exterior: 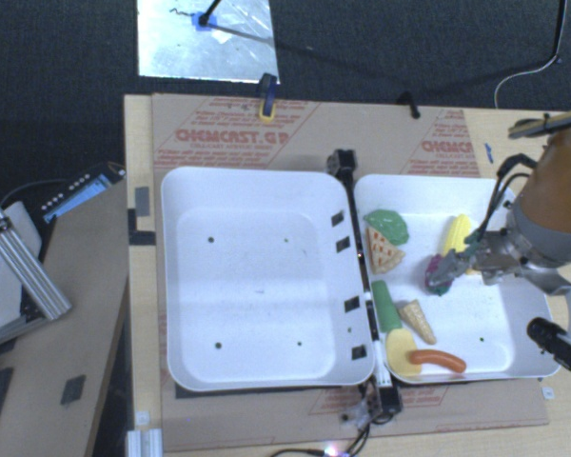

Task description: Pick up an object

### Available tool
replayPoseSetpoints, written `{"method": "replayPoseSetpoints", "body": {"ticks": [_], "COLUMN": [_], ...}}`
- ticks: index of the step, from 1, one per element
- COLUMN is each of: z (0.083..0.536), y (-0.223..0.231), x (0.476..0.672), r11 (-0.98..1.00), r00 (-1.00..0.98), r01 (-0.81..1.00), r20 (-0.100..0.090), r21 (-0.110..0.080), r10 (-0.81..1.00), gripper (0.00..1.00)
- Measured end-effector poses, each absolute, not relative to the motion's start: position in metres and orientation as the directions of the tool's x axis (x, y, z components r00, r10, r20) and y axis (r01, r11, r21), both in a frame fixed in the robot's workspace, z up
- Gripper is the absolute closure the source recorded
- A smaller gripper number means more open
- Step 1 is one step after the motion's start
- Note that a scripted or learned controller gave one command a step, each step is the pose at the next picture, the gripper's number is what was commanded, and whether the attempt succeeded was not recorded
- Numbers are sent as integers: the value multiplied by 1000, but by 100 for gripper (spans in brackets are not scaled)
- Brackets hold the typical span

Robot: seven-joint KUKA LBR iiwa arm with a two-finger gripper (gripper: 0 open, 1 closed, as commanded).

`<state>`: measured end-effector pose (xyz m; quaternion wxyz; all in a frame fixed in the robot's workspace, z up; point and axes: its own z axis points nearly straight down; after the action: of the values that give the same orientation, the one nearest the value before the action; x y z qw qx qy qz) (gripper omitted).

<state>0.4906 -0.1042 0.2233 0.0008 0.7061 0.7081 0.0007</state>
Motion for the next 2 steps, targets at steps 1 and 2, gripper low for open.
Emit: {"method": "replayPoseSetpoints", "body": {"ticks": [1, 2], "z": [78, 85], "y": [-147, -105], "x": [532, 602], "r11": [-1, 9], "r00": [1, -9], "r01": [1000, 1000], "r20": [-2, -6], "r21": [0, 2], "r10": [1000, 1000], "gripper": [0, 0]}}
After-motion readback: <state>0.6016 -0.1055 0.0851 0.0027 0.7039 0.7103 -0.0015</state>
